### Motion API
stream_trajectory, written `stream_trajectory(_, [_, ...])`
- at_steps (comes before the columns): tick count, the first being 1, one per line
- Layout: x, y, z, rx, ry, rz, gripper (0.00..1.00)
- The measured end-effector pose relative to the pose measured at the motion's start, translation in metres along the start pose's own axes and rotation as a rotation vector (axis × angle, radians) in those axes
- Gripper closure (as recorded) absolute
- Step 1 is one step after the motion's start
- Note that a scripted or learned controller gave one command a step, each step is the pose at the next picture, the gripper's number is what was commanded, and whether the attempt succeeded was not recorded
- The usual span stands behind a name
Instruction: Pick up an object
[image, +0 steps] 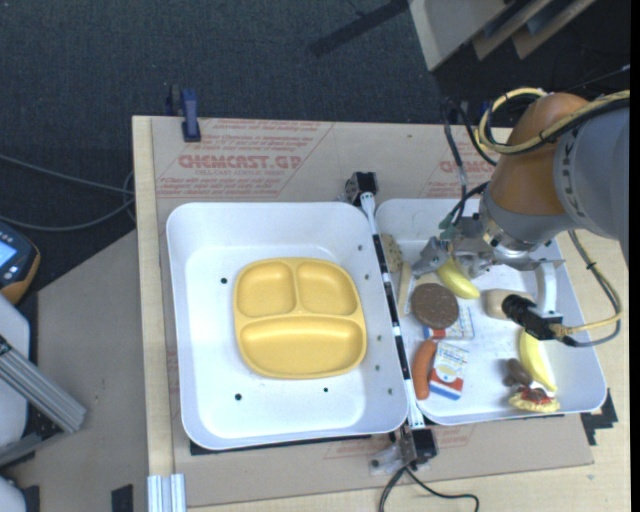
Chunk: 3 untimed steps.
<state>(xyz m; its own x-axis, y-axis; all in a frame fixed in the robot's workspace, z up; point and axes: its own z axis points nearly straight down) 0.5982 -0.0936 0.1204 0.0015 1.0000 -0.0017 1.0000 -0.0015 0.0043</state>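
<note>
Nearest, a yellow banana (536, 362) is seen lying in the right white bin (590, 385), with a round brown patty (435, 304) further in. Behind it, a small yellow curved piece (459, 282) is gripped between the claw (462, 266) fingers, held low over the bin.
</note>
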Motion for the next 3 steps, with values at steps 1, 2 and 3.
stream_trajectory(1, [-0.0115,0.0025,0.0175,0.002,0.002,-0.003,0.00])
stream_trajectory(2, [-0.0123,0.0025,0.0088,0.002,0.001,-0.002,1.00])
stream_trajectory(3, [-0.0121,0.0020,0.0097,0.004,0.002,-0.001,0.00])
